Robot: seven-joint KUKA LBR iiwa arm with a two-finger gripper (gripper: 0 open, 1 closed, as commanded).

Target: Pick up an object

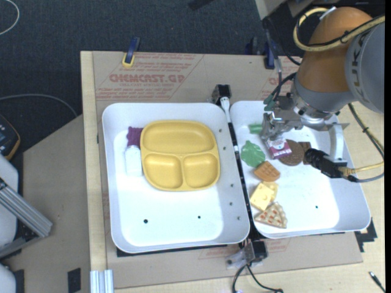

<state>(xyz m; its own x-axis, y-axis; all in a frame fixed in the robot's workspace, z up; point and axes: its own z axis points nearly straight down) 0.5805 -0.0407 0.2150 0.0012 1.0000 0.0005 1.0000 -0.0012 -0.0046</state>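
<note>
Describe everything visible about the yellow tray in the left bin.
The yellow tray is a divided plate of smooth, matte plastic by its look, rounded at the corners, with one long compartment across the far side and two smaller ones across the near side. All three look bare. It lies flat and right side up on the floor of the left bin, toward the far half. At its left edge sit a purple item and a white item, close against it; actual contact is unclear.

Small maroon-and-white packet [280, 151] lies flat in right bin [342, 212]; beside brown cookie [297, 153].
</note>
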